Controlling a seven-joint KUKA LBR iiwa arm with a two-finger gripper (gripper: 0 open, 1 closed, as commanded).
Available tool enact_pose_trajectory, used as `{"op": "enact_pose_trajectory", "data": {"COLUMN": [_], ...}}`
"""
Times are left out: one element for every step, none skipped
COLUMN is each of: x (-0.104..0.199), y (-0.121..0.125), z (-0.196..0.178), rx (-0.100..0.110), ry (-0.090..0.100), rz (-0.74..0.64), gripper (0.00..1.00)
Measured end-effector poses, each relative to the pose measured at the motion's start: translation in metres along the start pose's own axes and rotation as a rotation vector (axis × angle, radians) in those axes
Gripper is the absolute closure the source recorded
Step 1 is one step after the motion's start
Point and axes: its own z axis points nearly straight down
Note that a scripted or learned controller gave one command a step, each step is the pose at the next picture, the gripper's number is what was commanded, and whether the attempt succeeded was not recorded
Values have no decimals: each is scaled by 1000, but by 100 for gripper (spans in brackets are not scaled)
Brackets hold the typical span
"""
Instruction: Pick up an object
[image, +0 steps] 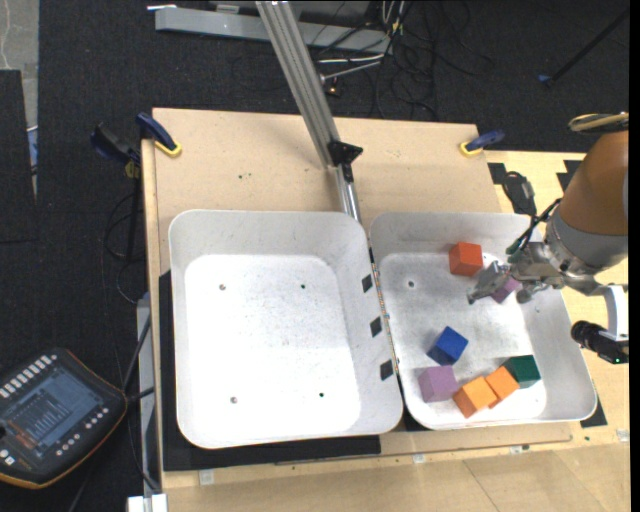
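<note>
The gripper (497, 285) hangs over the upper middle of the right bin (575, 400), reached in from the right rim, with the grey arm (590, 225) and its orange band crossing that rim above it. A small purple piece (508, 290) shows right at the fingertips; the fingers look drawn close about it, but whether they truly clamp it cannot be told, since the fingers cover most of it. Just up and left of the gripper, nearly touching it, sits a red-orange block (465, 259), so there is little room on that side. The middle of this bin's floor is open, with a blue block (448, 345) standing alone there, well apart from the gripper. Along the near edge three blocks crowd together: a purple block (437, 383), an orange block (477, 392) touching or almost touching it, and a green block (521, 371) just beside the orange one, toward the right wall. The far left corner of the right bin, by the shared wall, is bare floor. The left bin (190, 300) offers a wide speckled white floor with free room on all sides. The two bins meet along their inner rims, where a slanted metal pole (305, 85) comes down from the top. Both bins rest on a tan board (250, 165) with clamps at its far corners, and a teach pendant (50, 415) lies off the bench at the lower left.
</note>
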Motion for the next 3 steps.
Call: {"op": "enact_pose_trajectory", "data": {"x": [1, 0, 1], "y": [-1, 1, 10], "z": [54, 40, -7], "rx": [0, -7, -12], "ry": [0, -2, -4], "rz": [2, 1, -2], "gripper": [0, 100, 100]}}
